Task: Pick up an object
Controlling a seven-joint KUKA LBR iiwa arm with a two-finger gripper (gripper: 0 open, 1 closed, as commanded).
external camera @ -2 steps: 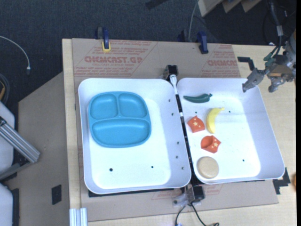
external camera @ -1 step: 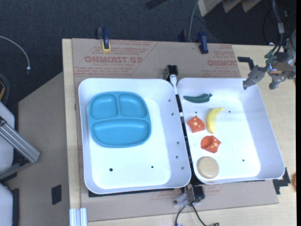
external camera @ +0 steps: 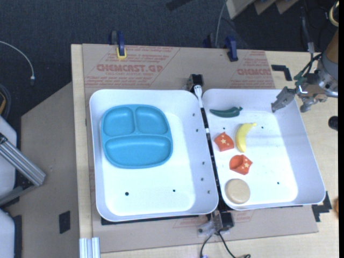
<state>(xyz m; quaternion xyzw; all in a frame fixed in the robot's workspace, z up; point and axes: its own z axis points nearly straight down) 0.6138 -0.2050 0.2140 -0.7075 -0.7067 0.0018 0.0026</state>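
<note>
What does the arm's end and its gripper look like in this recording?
At the camera view's right edge, the gripper is pale grey metal with two slim, angular fingers spread under a silvery round wrist housing. Thin dark and green cables loop beside the wrist.

The gripper (external camera: pixel 293 101) hangs over the right bin's far right corner; its two fingers stand spread apart, nothing between them; the wrist reaches in from the right.

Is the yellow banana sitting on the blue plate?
No, the banana lies in the right bin, while the blue plate sits alone in the left bin.
</note>
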